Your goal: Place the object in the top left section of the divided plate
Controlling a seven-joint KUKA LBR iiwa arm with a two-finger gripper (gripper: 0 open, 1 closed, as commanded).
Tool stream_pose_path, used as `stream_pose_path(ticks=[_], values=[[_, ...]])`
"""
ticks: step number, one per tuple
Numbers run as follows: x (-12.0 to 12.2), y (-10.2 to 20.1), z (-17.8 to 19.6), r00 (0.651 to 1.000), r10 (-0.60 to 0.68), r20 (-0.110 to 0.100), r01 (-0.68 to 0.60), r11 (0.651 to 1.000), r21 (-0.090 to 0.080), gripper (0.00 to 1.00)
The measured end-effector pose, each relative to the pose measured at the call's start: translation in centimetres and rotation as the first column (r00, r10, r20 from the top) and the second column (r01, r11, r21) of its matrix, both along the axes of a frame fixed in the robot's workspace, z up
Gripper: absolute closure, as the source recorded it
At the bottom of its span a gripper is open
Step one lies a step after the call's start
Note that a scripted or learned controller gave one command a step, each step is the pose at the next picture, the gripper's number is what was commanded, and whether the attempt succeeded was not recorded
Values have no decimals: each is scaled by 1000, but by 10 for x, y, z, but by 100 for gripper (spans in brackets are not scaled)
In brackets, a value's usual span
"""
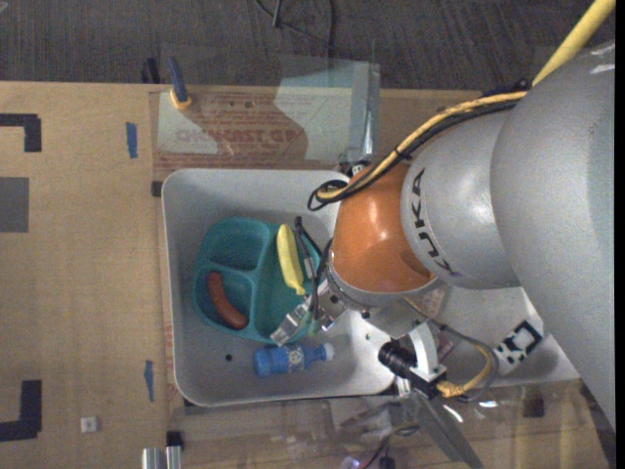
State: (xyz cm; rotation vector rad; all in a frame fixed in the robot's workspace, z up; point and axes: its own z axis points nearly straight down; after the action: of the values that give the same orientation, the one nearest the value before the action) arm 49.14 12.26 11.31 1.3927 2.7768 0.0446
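Banana (290,258) lies along the right rim of the teal divided plate (227,245) in my white bin (186,203), near the table's right edge, not yet in its section, while my claw (291,326) hovers beside it, whether spread or pressed together I cannot tell.

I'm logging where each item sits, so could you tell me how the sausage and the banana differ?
The sausage is reddish-brown; the banana is yellow. The sausage lies wholly inside one section of the teal plate; the banana lies over the plate's right edge, next to the arm. The sausage looks shorter than the banana. Both are long pieces lying flat.
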Motion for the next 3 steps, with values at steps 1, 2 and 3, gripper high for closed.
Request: stream_pose_path(ticks=[1, 2, 3], values=[[-11, -80, 71, 998, -38, -42, 37, 999, -10, 0], [-10, -81, 81, 998, -40, -38, 39, 999, -9, 100], [-12, -239, 24, 991, -130, -43, 130, 991, -11, 100]])
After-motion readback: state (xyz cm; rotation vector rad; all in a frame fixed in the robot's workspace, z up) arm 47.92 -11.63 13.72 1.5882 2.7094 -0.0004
